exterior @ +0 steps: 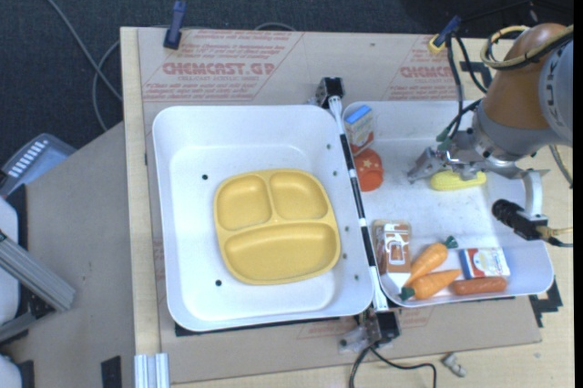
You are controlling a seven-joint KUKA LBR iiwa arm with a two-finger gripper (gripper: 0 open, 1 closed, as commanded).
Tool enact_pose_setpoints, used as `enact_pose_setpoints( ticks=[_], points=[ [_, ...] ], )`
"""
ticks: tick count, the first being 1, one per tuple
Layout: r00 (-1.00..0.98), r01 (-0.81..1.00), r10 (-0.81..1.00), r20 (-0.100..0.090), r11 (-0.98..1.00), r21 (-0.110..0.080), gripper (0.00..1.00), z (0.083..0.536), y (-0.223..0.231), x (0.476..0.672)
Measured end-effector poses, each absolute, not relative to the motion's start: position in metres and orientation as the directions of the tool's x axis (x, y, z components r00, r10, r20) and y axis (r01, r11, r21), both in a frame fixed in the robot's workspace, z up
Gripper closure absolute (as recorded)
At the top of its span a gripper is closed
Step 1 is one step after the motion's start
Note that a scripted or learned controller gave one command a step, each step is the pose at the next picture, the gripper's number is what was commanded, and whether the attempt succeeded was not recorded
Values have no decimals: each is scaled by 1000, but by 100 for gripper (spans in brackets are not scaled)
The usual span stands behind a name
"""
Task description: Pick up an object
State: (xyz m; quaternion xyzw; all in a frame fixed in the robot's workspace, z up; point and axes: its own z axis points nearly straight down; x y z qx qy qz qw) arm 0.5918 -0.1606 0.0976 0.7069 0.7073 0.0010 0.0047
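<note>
Object for pickup, candidates listed from the left. Left bin (182, 195): one yellow divided plate (276, 225), three compartments, lying flat near the middle. Right bin (537, 281), along the divider: a small carton with a blue top (360, 124) upright at the far end; just below it a red tomato (367, 169); nearer the front a brown-and-white box (393, 247). Beside that box — two orange carrots (428, 270), lying at a slant, touching each other. Right of them a small red-and-white carton (484, 263) with a third orange piece (478, 287) along its front edge. Yellow banana-like piece (458, 180) in the middle of the right bin, toward the back. My gripper (439, 162) sits directly over its left end; whether my fingers are spread or closed I cannot tell — nothing is visibly held between them.
</note>
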Motion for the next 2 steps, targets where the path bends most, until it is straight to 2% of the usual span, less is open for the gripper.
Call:
enact_pose_setpoints(
  ticks=[1, 2],
  points=[
    [-5, 1000, 1000, 3, 5, 13, 0, 91, -179, 598],
    [-3, 1000, 1000, -6, 3, 18, 100, 98, -183, 599]
  ],
)
